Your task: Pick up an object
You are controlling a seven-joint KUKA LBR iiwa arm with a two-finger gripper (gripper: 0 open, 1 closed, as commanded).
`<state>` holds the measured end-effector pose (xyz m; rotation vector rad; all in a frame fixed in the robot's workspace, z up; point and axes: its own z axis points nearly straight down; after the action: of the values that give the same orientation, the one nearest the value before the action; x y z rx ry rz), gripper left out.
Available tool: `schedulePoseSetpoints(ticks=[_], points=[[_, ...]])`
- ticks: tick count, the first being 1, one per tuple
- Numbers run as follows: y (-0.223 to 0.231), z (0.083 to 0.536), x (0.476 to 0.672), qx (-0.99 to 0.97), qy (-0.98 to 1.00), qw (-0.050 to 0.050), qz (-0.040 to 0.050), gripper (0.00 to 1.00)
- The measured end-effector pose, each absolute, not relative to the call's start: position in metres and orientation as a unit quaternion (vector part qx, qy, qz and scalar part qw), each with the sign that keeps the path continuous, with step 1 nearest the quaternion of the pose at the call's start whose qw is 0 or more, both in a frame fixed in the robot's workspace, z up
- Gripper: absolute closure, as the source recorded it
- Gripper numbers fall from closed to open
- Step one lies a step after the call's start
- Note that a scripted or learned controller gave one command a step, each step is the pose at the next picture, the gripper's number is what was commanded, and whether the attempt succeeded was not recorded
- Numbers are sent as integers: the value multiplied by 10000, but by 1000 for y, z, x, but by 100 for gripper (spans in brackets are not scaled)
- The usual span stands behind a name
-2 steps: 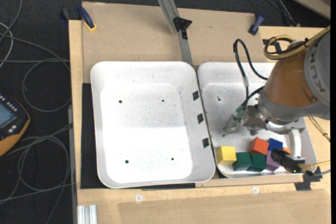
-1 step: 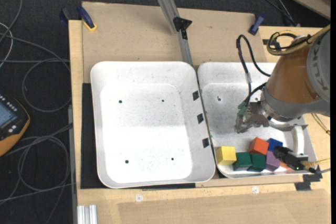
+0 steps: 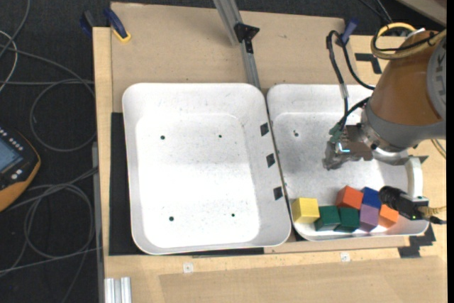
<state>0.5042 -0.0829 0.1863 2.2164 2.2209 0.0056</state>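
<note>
Blocks (image 3: 347, 211) huddle along the right bin's (image 3: 305, 110) near edge: yellow (image 3: 307, 208), green, orange, blue, purple. Beside it sits the left bin (image 3: 142, 110). Nothing lies between them and the gripper (image 3: 335, 158), which hangs just behind them; I can't tell how its tips are set.

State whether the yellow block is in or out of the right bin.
In. The yellow block sits on the right bin's floor at its near-left corner, beside a green block.

Wooden table (image 3: 184, 39) on dark carpet, black cables (image 3: 42, 110) looping at left, grey metal pole (image 3: 227, 3) slanting above, yellow device (image 3: 14, 167) at left edge.
</note>
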Motion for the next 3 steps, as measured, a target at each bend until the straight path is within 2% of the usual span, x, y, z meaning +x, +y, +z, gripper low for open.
schedulePoseSetpoints(ticks=[1,2,3], points=[[-81,236,515,7063,7079,24,20,100],[-81,262,516,7065,7077,16,14,100],[-28,248,526,7049,7093,-18,0,100]])
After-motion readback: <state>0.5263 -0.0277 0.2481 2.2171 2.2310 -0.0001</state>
